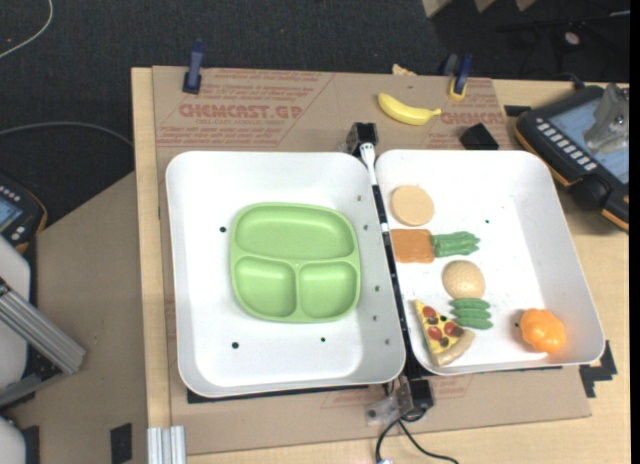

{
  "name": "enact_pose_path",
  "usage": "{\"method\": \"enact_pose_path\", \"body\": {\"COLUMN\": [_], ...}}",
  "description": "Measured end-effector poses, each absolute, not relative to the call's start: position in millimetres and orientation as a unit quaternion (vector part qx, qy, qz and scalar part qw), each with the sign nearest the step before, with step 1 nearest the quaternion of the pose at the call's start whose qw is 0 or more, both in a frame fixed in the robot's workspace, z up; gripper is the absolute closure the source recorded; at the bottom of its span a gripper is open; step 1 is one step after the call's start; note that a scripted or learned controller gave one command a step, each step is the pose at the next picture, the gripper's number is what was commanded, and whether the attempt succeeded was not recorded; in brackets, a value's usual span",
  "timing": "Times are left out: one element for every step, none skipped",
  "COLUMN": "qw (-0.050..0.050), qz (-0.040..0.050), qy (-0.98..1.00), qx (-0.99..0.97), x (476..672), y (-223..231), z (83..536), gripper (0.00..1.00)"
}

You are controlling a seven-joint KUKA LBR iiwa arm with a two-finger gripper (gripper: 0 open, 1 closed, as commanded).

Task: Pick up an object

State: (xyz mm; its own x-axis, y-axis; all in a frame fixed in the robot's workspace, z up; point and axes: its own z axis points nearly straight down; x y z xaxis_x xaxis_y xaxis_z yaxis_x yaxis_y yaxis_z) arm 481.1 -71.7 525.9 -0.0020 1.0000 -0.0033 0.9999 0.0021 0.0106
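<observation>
Currently the orange fruit (542,330) lies in the right bin (520,177).

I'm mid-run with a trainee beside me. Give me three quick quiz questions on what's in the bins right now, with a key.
1. True or false: the green tray lies in the left bin.
2. Which lies outside both bins: A) pizza slice, B) banana, C) orange?
3. Fill in: the tray has ___ compartments.

Key: 1 true. 2 B, the banana lies on the cardboard behind the right bin. 3 three.
</observation>
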Motion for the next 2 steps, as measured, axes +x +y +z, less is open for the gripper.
{"method": "enact_pose_path", "body": {"qw": [0.007, 0.008], "qz": [0.0034, 0.0043], "qy": [0.708, 0.708], "qx": [0.706, 0.706], "x": [481.8, 482.5], "y": [-72, -72], "z": [537, 547], "gripper": [1.00, 1.00]}}
